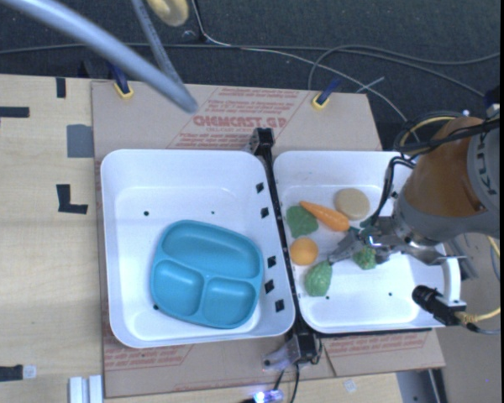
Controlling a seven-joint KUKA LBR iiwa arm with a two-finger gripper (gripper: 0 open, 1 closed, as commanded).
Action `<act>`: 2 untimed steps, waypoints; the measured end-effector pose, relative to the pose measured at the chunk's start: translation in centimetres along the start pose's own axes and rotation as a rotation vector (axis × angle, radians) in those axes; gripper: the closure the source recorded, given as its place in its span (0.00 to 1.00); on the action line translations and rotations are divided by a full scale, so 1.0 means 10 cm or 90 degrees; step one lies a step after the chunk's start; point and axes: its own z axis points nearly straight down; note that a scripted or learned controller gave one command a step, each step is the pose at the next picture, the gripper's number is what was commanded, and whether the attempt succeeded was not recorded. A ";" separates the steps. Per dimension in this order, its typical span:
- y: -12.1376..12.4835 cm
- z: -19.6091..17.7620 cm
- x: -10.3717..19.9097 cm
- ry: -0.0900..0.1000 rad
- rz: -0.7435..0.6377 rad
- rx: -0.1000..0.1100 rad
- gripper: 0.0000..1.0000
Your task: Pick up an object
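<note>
Camera view: the gripper (346,248) is low in the right bin (353,319), w/ its fingers blurred against the toys, so can't tell if they're spread or closed, and a small green piece (366,258) is partly covered by the wrist. The arm (441,187) comes in over the bin's right edge, orange band up top, fingers aimed toward the divider between bins. Near that divider sit a carrot (325,216), orange ball (303,251), two green veg (301,220) (317,280), w/ a tan disc (351,201) toward the far edge; blue tray (207,273) in left bin (118,175).

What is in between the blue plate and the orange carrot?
In the camera view, the black divider where the two bins meet lies between the blue plate and the carrot. A green leafy toy vegetable sits just past it, touching the carrot.
</note>
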 end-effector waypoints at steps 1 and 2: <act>-0.03 0.56 0.11 0.001 -0.001 0.001 0.00; -0.03 0.61 0.11 -0.001 0.000 -0.003 0.00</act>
